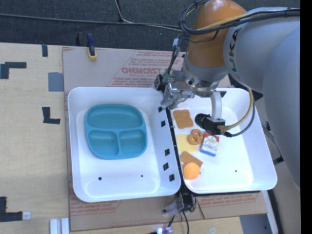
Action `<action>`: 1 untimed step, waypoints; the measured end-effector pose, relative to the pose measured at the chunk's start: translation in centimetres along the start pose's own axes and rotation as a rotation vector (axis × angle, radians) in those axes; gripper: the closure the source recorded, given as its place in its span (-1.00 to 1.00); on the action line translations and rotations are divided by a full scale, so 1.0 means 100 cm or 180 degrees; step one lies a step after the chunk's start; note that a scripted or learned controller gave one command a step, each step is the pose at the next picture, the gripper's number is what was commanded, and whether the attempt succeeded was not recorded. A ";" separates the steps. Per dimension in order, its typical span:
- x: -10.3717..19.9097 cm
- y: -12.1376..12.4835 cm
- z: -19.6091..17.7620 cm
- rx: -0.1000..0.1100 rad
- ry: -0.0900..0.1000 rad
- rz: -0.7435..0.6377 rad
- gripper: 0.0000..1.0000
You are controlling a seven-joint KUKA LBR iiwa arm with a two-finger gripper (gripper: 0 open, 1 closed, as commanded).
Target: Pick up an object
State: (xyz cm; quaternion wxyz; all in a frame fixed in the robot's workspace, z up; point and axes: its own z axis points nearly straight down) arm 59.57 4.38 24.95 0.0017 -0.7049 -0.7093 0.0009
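Arm (273, 57) covering far corner of right bin (246, 167), jaws too obscured to tell their opening

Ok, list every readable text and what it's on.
"CHEMCAST": red print on the brown board; the smaller lines beside it are too blurred.
Lettering on the grey arm: part-seen, seems "UKA".
Small box in the right bin: print unreadable.

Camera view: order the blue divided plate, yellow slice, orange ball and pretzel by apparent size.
1. blue divided plate
2. yellow slice, partly covered
3. orange ball and pretzel look about alike, so I won't rank them.
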 end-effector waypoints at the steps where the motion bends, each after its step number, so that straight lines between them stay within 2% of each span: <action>1: 0.048 -0.008 0.020 0.0003 -0.0003 0.0001 1.00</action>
